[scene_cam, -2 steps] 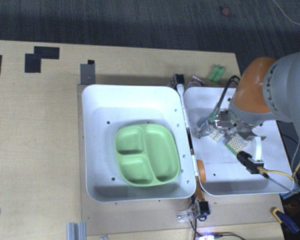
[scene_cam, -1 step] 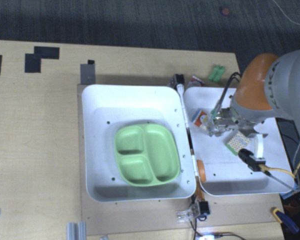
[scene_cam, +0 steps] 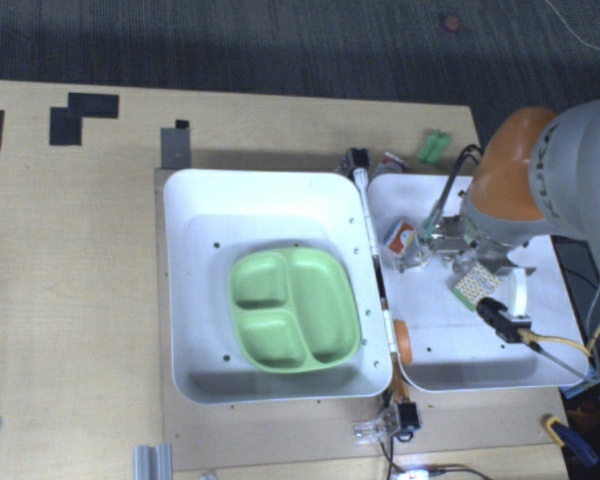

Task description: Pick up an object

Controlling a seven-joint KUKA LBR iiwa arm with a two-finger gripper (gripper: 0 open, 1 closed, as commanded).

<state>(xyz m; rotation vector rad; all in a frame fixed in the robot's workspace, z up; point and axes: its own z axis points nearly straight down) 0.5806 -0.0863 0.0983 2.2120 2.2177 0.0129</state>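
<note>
A green divided plate (scene_cam: pixel 293 306) with three compartments lies flat in the left white bin (scene_cam: pixel 195 268), lower centre of the frame. Black tape patches (scene_cam: pixel 80 116) sit on the pale wooden bench (scene_cam: pixel 70 298) at upper left. A small green item (scene_cam: pixel 433 146) rests on the bench at upper right, just above the right bin's (scene_cam: pixel 460 373) top edge. Dark carpet (scene_cam: pixel 280 28) fills the top.

A green three-compartment plate (scene_cam: pixel 294 307) lies flat in the left bin; a small red-and-white packet (scene_cam: pixel 399 236) lies in the right bin.
</note>
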